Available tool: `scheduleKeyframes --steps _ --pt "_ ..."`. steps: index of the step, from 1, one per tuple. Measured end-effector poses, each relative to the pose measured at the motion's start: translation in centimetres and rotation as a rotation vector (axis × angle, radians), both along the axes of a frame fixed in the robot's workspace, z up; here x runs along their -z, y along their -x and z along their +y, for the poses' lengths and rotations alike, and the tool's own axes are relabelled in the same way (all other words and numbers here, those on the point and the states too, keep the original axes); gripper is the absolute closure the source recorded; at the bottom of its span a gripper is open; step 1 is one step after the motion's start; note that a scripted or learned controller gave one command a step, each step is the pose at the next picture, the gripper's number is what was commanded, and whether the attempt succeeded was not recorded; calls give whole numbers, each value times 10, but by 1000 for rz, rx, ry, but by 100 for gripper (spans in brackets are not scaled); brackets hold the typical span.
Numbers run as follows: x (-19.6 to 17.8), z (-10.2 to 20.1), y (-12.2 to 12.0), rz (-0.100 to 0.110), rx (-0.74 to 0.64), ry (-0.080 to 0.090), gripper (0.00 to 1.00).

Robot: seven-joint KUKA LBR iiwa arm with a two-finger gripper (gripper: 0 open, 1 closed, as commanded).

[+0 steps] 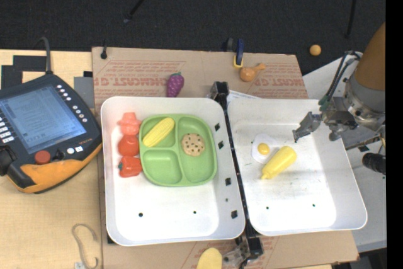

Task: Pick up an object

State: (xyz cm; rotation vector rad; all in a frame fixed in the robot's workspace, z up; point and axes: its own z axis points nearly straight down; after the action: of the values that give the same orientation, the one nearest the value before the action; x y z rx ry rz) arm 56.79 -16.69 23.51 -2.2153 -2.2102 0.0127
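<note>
In the right bin (pixel 327 211), a yellow squeeze bottle (pixel 279 162) lies tilted next to a white fried-egg toy (pixel 262 149). My gripper (pixel 322 128) hovers over the bin's upper right part, up and to the right of the bottle and apart from it. It is open, with one dark finger (pixel 306 126) pointing towards the egg and nothing between the fingers. The left bin (pixel 164 217) holds a green divided plate (pixel 170 170) with a corn cob (pixel 157 131) and a cookie (pixel 192 145). Red and orange toy pieces (pixel 128 147) lie beside the plate.
A teach pendant (pixel 44 129) lies left of the bins. On the cardboard behind them are purple grapes (pixel 175 83) and an orange toy (pixel 250 72). A small orange ball (pixel 315 50) lies further back. A yellow object (pixel 210 258) sits at the front edge.
</note>
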Motion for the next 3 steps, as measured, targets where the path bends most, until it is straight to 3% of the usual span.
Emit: scheduleKeyframes --steps 1,3 --pt "-7 0 -2 -13 -2 3 0" --pt "86 0 8 -7 -3 1 0"
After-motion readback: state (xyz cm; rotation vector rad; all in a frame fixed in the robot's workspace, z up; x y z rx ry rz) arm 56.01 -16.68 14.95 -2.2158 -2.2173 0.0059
